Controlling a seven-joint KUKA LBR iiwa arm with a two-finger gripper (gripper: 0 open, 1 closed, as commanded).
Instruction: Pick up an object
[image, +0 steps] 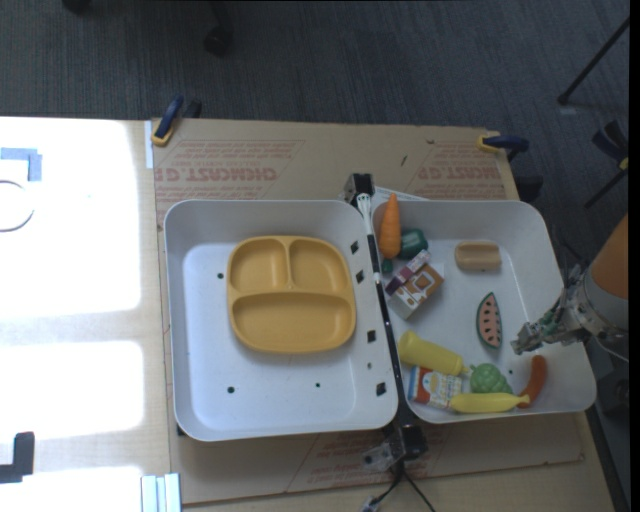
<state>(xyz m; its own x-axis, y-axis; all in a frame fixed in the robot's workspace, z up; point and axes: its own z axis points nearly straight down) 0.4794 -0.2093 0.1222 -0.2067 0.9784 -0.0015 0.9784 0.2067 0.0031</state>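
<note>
The right bin (530, 225) holds several toy foods. An orange carrot (390, 224) lies at its back left beside a small green item (413, 241) and a brown and white carton (415, 285). A tan bread piece (478, 257) sits further right. A watermelon slice (488, 320) lies in the middle. Along the front edge are a yellow bottle (430, 353), a red and white packet (432, 385), a banana (488, 402), a green vegetable (488, 378) and a red sausage (536, 378). My gripper (535, 335) hangs at the bin's right side, just above the sausage and right of the watermelon.
The left bin (190, 330) bears a yellow divided plate (291, 294). A black clip strip (378, 300) runs between the bins. Brown cardboard (300, 165) lies beneath both bins, with clamps at its back corners.
</note>
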